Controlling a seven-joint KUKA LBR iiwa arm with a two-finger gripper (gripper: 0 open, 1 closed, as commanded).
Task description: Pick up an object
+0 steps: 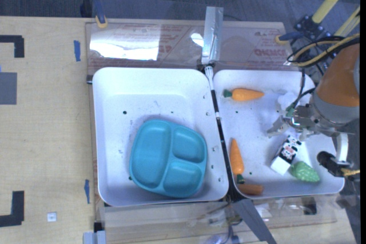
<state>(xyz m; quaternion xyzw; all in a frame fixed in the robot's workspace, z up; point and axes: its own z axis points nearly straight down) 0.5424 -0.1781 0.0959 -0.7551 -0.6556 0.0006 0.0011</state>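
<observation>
The gripper (290, 121) hangs over the right bin (260, 171) with nothing visibly between its fingers (open or closed, I cannot tell), and the white box (286, 156) lies just below it, long axis tilted toward the green toy (304, 171).

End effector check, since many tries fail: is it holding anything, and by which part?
Cannot be told. The end effector sits just above the white box, and no object shows between its fingers.

My left bin (108, 123) holds a blue divided tray (168, 158), while clear plastic sheeting (148, 43) lies behind both bins on the wooden bench (40, 140).
</observation>
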